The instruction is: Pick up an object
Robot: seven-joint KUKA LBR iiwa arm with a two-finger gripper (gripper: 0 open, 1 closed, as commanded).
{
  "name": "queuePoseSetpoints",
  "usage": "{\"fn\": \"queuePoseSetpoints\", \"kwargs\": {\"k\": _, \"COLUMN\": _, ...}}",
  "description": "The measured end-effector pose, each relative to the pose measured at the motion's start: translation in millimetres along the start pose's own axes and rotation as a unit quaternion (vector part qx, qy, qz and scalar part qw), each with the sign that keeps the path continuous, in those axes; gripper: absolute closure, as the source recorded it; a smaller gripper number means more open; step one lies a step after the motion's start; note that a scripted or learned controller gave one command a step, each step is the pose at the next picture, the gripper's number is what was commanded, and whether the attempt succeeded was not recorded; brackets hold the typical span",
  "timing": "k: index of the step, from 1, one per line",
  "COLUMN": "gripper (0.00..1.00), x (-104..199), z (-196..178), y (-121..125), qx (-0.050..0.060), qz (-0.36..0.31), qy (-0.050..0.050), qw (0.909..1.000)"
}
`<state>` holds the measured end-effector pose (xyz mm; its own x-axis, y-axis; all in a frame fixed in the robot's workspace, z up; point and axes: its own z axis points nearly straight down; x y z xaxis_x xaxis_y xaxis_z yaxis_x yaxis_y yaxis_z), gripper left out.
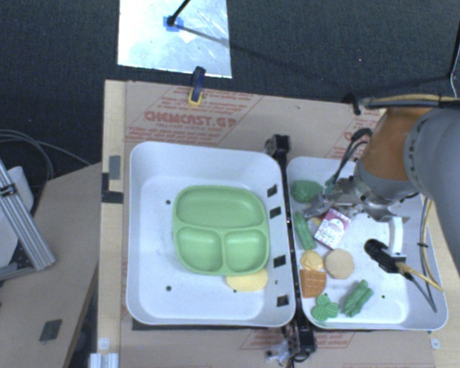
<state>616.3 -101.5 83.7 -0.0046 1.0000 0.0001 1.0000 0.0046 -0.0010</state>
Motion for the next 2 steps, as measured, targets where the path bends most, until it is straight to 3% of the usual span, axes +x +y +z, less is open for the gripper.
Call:
{"fn": "queuePoseSetpoints", "kwargs": {"k": 1, "gripper": 1.00, "x": -1, "z": -12, "y": 2, "qx": -0.002, "qz": 0.000, "qy": 0.000, "qw": 1.0000}}
{"fn": "queuePoseSetpoints", "kwargs": {"k": 2, "gripper": 1.00, "x": 66, "z": -107, "y": -17, "qx": -0.006, "qz": -0.003, "qy": 0.001, "qw": 1.0000}}
